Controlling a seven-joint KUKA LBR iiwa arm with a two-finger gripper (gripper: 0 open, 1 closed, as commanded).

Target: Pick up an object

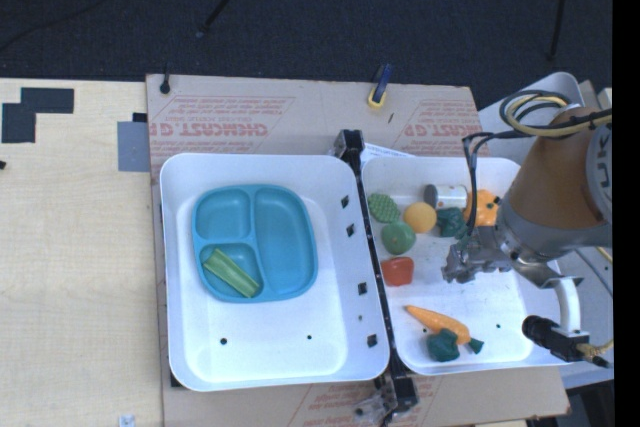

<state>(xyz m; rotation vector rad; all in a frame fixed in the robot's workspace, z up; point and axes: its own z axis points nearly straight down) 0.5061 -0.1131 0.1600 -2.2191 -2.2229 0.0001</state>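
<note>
We see the gripper (462, 267) low over the right bin (500, 330), and we cannot tell its state. The nearest toys lie to its left: a red piece (398, 270), a green ball (398, 238) and a yellow ball (420, 217). The carrot (436, 320) lies below it, near the front. A teal piece (452, 222) sits just above it.

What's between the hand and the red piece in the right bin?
Nothing visible. The hand hovers over bare bin floor in the right bin, and the red piece lies to its left in the view with open white floor between them. The green ball sits just above the red piece, off that line.
</note>
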